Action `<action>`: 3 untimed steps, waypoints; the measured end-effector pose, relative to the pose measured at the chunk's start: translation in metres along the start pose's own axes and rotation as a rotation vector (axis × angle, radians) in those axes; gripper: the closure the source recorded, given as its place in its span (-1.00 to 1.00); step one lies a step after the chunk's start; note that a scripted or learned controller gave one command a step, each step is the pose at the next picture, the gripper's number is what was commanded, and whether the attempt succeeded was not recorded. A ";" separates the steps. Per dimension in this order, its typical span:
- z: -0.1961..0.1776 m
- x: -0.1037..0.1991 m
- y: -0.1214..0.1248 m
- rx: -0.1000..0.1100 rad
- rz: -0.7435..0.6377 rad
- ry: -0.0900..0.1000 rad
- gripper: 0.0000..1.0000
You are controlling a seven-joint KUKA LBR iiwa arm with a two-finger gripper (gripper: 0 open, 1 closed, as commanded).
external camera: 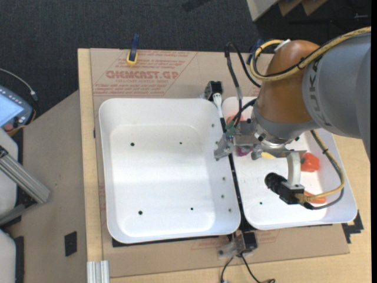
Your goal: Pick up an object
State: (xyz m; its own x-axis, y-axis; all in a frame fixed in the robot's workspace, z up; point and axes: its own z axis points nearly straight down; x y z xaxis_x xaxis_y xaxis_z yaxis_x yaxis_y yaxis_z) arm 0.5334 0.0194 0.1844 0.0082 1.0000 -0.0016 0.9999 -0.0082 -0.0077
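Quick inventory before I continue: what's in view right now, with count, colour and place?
Left bin: one, white, left on the bench.
Right bin: one, white, right, partly under the arm.
Orange object: one, in the right bin, right of the arm's wrist.
Orange-tipped piece: one, near the right bin's front edge; unclear what it is.
Cardboard sheet: one, brown with red print, under both bins.
Clamp: one, blue and yellow, at the cardboard's rear edge.
Arm: one, grey with orange band, over the right bin.
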 end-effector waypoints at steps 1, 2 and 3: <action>-0.050 -0.019 0.058 -0.017 -0.008 0.000 -1.00; 0.003 0.009 0.006 0.003 -0.010 0.003 -1.00; -0.028 0.069 0.055 -0.015 -0.015 0.003 -1.00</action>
State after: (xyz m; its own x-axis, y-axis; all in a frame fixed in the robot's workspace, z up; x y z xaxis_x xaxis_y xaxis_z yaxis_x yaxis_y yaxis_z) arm 0.5896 0.0883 0.2118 -0.0064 1.0000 0.0014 1.0000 0.0064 0.0070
